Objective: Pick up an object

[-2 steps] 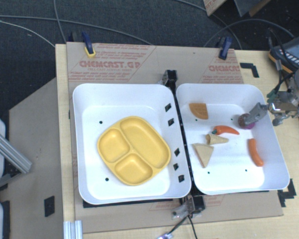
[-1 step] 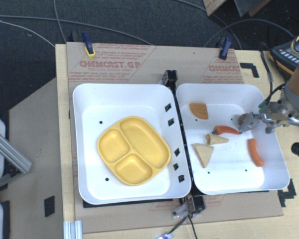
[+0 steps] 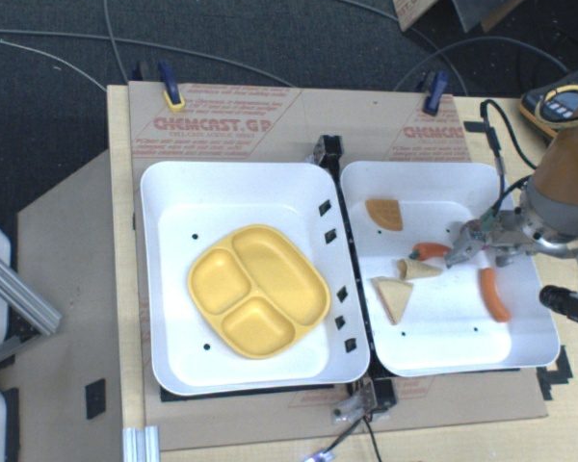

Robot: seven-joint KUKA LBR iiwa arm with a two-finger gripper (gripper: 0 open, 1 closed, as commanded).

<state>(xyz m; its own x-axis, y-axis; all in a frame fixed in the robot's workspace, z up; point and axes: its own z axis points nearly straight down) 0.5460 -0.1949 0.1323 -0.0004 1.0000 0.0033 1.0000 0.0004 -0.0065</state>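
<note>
So the grey two-finger gripper (image 3: 459,246) was down low in the right white bin (image 3: 433,354), tips right by a small red-and-green pepper-like piece (image 3: 429,251); couldn't tell its state. Same bin had a tan wedge (image 3: 394,298), an orange-brown slice (image 3: 385,214) and an orange sausage-shaped piece (image 3: 494,294). Left white bin (image 3: 173,258) held a yellow three-compartment plastic plate (image 3: 258,290).

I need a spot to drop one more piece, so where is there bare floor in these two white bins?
Left white bin: bare strips all around the yellow three-compartment plate, widest along its far wall. Right white bin: bare along the near wall. Crowded mid-bin: brown wedge, pale triangular slice, orange sausage, gripper.
</note>
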